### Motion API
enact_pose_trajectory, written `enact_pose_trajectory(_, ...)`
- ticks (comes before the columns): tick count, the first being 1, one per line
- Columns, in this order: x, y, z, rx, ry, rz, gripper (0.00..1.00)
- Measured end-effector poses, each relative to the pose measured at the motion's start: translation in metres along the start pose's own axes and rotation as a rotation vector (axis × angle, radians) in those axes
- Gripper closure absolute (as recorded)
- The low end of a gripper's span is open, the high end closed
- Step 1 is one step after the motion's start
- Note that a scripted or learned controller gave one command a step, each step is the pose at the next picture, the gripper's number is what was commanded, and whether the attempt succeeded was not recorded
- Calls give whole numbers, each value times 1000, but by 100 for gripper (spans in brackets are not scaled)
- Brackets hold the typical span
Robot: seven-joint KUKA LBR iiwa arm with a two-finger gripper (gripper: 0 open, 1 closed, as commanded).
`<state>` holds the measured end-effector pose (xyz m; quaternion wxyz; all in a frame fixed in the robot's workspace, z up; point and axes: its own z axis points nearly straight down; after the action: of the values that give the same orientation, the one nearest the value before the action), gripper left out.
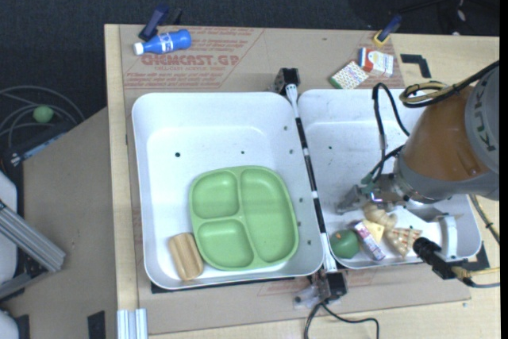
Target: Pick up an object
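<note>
Green ball (344, 244), right bin (333, 123) near corner, beside small toys (389, 233): likely light, smooth, prone to rolling; grasp across its middle; gripper (367, 198) just above, finger state indiscernible.

The right bin (341, 131) holds a small cluster of objects near its front edge. A round green ball-like item (344, 244) sits closest to the divider between the 2 bins. Just beside it lies a small packet with pink and white wrapping (369, 240), tilted diagonally. Pale tan pieces (378, 216) lie behind the packet, and a beige ridged item (405, 238) rests to the right; their exact kind is hard to tell.
</note>
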<state>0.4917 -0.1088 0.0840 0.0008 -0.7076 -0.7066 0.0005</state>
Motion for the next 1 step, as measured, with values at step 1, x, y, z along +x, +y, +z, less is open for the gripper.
enact_pose_trajectory(1,-39,33,-1,-3,-2,0,0)
